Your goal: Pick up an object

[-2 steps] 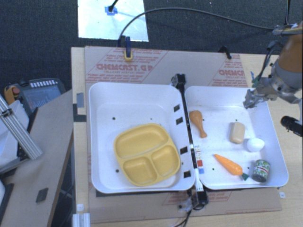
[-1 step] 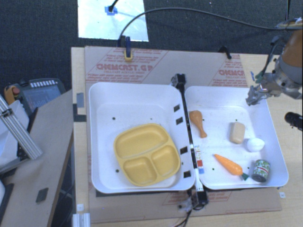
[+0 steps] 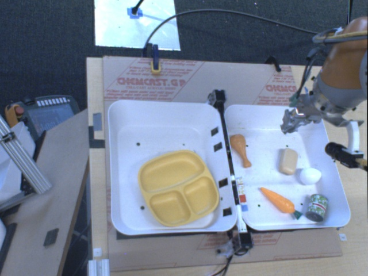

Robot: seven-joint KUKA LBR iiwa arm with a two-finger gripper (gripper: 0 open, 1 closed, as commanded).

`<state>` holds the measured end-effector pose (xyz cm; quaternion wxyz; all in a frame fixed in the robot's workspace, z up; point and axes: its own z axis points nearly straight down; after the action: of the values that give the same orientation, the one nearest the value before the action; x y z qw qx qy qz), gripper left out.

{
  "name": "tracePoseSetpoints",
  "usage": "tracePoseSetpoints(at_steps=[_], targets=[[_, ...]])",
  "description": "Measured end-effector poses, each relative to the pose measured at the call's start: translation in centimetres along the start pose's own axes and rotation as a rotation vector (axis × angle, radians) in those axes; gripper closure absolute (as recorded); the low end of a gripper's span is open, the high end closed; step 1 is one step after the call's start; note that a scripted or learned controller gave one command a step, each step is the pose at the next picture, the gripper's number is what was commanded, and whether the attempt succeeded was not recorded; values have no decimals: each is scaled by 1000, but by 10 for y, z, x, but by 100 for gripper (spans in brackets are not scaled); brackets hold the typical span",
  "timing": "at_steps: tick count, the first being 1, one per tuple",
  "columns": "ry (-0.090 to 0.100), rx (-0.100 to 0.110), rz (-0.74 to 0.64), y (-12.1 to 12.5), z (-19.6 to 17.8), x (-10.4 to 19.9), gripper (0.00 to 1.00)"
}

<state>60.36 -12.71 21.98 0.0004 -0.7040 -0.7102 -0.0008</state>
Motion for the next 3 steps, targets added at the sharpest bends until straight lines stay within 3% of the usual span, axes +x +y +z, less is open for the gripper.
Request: tracePoseSetpoints(at_steps=[2, 3], targets=[[1, -1, -1, -18, -8, 94, 100], [1, 2, -1, -41, -3, 143, 100]])
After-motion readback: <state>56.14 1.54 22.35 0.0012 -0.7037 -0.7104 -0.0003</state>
